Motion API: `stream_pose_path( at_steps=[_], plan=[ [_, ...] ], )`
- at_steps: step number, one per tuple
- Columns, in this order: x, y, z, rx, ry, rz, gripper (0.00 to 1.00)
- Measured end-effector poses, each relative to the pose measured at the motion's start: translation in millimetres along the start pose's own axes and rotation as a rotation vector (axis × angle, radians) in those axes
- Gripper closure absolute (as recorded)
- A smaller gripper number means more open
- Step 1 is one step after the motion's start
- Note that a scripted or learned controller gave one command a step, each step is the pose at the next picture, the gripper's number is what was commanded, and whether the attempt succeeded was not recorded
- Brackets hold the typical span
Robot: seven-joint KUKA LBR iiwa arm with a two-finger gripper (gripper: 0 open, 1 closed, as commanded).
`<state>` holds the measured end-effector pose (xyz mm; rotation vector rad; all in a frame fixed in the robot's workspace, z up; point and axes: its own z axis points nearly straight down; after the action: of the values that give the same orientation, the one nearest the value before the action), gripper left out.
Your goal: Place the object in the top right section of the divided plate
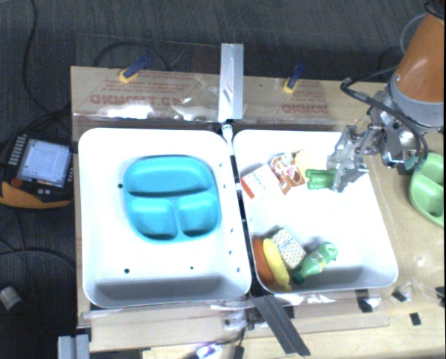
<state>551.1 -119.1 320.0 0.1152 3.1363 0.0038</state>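
Note:
The blue divided plate [170, 198] lies in the left bin [103, 275], with one wide section at the back and two smaller ones at the front. My gripper [338, 178] hangs over the back right part of the right bin [373, 238]. It is shut on one end of a small green object [317, 178], which sticks out to the left from between the fingers. The gripper and the object are well to the right of the plate, across the wall between the bins.
In the right bin, a red-and-white packet [256, 182] and a printed wrapper [286, 169] lie just left of the green object. A banana [270, 264], a patterned block [288, 248] and a green bottle [314, 260] crowd the front. A green item [431, 188] sits outside on the right.

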Motion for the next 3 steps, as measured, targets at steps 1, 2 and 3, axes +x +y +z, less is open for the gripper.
stream_pose_path(
  at_steps=[1, 2, 3],
  plan=[
    [-6, 23, 88, 0.003, 0.002, -0.060, 1.00],
    [-23, 29, 53, 0.000, 0.000, -0.033, 1.00],
    [55, 42, -21, 0.001, 0.000, 0.035, 1.00]
  ],
)
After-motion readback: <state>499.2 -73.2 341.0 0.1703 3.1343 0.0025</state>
